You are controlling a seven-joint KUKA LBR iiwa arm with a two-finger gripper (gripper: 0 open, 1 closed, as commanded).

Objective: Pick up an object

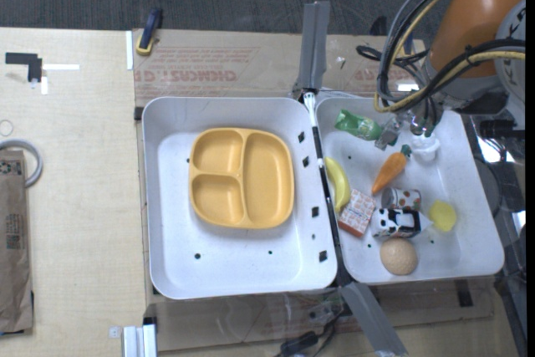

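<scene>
The right bin (476, 180) holds several small items. An orange carrot (389, 170) lies tilted near the middle, and a green packet (358, 125) rests at the far left corner. A yellow banana (338, 182) lies along the left wall beside a small red-and-white box (357, 212). A black-and-white cow toy (398, 218), a yellow lemon (443, 216) and a tan egg-shaped ball (399, 256) sit toward the front. My gripper (413, 130) hangs over the far part of this bin, just above and behind the carrot's green top, with cables partly covering it.
The left bin (167, 255) bears a yellow three-compartment plate (242, 178). A grey divider bar (313, 46) runs back between the bins. The arm's orange band (481, 21) and black cables loom over the right bin's far right corner. Cardboard (217, 63) lies behind the bins.
</scene>
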